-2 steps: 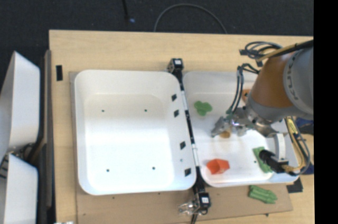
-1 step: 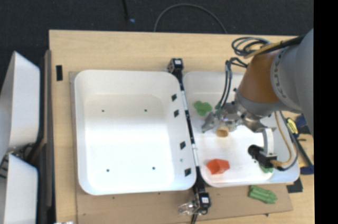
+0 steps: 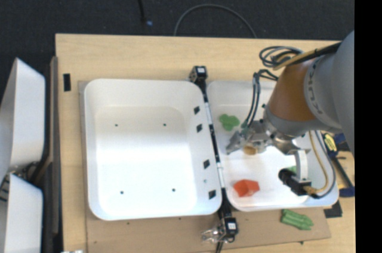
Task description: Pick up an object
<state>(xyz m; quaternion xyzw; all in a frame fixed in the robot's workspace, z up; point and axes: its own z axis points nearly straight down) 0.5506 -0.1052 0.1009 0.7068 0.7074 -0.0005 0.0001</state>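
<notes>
The arm [image 3: 334, 85] has a smooth grey cylindrical housing with 1 orange band [image 3: 289, 93] above the wrist. Black cables [image 3: 258, 96] run along the band toward the wrist. The gripper [image 3: 242, 141] is a metallic grey assembly with small dark fittings.

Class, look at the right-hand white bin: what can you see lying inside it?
Inside the right bin lie a green object near the divider and an orange-red block near the front. The gripper and arm cover the rest.
</notes>
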